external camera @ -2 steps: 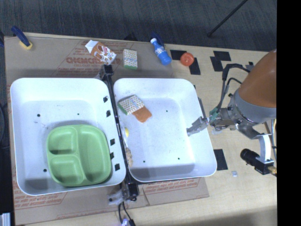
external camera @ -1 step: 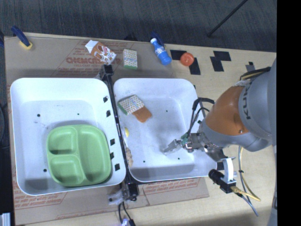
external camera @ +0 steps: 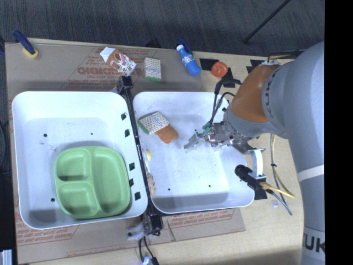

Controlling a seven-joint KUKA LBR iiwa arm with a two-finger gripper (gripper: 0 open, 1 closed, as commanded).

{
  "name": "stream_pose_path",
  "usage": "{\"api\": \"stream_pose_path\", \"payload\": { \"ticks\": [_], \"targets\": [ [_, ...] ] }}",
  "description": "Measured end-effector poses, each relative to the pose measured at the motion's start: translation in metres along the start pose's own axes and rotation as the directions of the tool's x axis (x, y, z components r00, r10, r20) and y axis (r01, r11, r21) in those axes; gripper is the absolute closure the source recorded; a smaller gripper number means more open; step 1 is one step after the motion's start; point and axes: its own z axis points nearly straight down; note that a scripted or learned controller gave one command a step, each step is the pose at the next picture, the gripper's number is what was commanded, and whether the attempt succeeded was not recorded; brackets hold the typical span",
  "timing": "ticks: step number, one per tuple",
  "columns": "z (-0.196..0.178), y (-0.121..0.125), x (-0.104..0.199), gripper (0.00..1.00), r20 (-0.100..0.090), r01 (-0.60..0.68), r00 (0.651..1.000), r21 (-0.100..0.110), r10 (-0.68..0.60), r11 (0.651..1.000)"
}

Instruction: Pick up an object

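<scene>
**Gripper hanging low in the right bin, nothing between its fingers**

Green plastic is taking up most of the left bin (external camera: 22, 148) — a divided tray (external camera: 91, 182) lying flat toward the near wall. Past the clips joining the two bins, the right bin (external camera: 182, 203) is holding the likely target: a small boxy item with a green-and-white printed top (external camera: 153, 121) resting partly on an orange piece (external camera: 167, 134), the two touching near the bin's far left corner. A small yellow bit (external camera: 149, 155) is lying by the left wall. Further right, the gripper (external camera: 194, 142) is hovering over bare bin floor, near the pair but apart from them; whether its fingers are spread or closed I cannot tell, and nothing is showing between them.

The box is looking light and fairly stiff, probably cardboard — pinching across its short sides should be working best. The orange piece seems smoother and rounder, so it may be slipping more readily.
</scene>
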Motion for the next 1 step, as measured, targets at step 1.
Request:
{"api": "stream_pose_path", "payload": {
  "ticks": [1],
  "targets": [
    [0.0224, -0.0573, 0.044, 0.0, -0.001, 0.0, 1.0, 0.005, 0.0, 1.0]
  ]
}}
